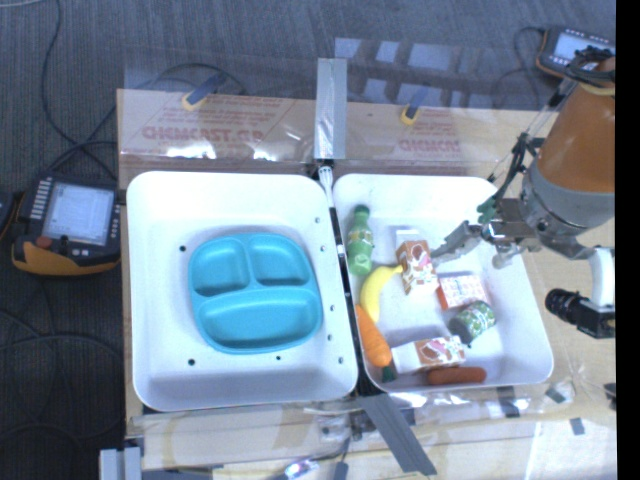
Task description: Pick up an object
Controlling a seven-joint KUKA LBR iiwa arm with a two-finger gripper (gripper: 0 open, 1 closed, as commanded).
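Behind the bins [140, 298], cardboard [230, 133], lettering unreadable.

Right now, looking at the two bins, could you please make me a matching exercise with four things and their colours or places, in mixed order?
Things:
1. divided plate
2. banana
3. carrot
4. bottle

Descriptions:
A. orange, near the front of the right bin
B. green, near the back of the right bin
C. blue, in the left bin
D. yellow, between the bottle and the carrot

Pairs: 1-C, 2-D, 3-A, 4-B
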